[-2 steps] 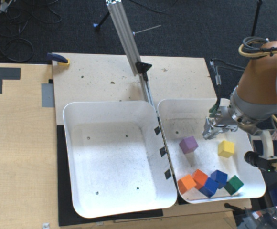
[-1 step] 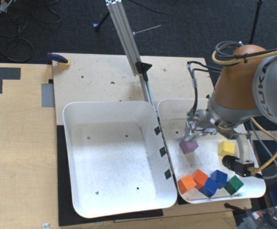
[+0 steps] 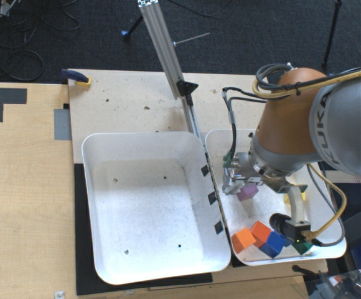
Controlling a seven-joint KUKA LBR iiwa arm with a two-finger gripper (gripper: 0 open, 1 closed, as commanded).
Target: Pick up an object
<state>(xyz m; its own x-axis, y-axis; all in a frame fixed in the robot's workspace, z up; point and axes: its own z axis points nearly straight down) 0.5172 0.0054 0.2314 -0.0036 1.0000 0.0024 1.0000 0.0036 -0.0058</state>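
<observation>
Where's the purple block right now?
The purple block is in the right bin, just under the gripper, up and left of the orange blocks and blue block near the bin's front.

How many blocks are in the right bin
5: purple block at the gripper; orange, red, blue, green near the front. The arm may hide more.

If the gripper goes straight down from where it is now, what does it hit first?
Most likely the purple block, right under the gripper in the right bin. Depth is unclear from this slant; it may already be touching.
</observation>
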